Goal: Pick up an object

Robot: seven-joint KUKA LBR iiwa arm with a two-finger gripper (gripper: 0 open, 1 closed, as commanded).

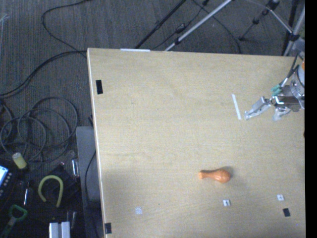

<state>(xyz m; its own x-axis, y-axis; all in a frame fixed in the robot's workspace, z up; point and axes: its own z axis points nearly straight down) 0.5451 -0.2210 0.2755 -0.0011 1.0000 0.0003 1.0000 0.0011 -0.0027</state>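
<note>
On the floor at the left lie looped black cables [39, 128]. The tan wooden surface [163, 113] carries an orange pear-shaped object [216, 175] lying on its side toward the near right. Farther right and farther back, the gripper [251, 113] hovers beside a white strip [236, 106], fingers spread apart, holding nothing.

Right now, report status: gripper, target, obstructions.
Gripper at right edge, above the bench, holding nothing. Orange object lying on bench, apart from gripper. White strip beside the gripper; path to object open.
</note>
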